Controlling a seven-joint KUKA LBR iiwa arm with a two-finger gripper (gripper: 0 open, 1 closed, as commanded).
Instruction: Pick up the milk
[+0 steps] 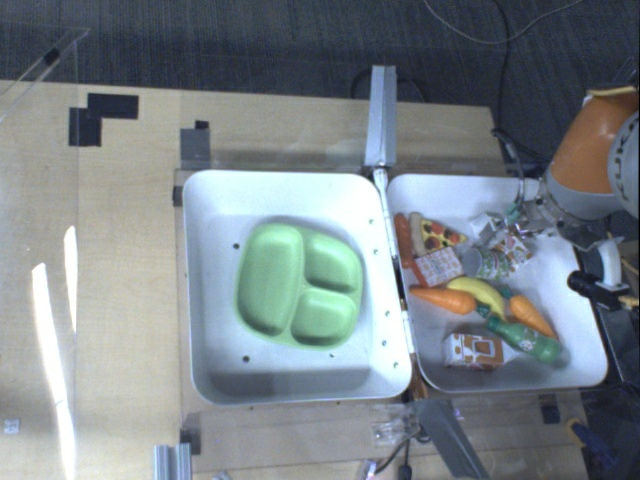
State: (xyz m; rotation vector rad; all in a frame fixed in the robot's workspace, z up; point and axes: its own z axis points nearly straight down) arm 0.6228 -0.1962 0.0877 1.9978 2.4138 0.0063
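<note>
Overhead slanted view of a tabletop (120, 298) carrying two shallow white bins side by side. The milk (473, 349), a single small brown-and-white carton, lies on its side in the right bin (580, 373), close to that bin's near wall, its long axis running roughly left to right across the view. The only arm enters from the view's right, and its gripper (530, 216) sits over the far right corner of the same bin. From there the carton lies toward the near edge and somewhat to the view's left, across the clutter. Whether the gripper is wide or narrow cannot be told, and nothing is seen held in it. The right bin also holds two carrots (442, 300), one banana (478, 290), one green bottle (520, 336) just beside the carton, one pizza slice (435, 233), one red sausage (402, 236), one small red-and-white packet (438, 266), and crinkled foil wrapping (500, 253), possibly two pieces. The left bin (210, 208) holds one green plate (298, 284) with three compartments.
</note>
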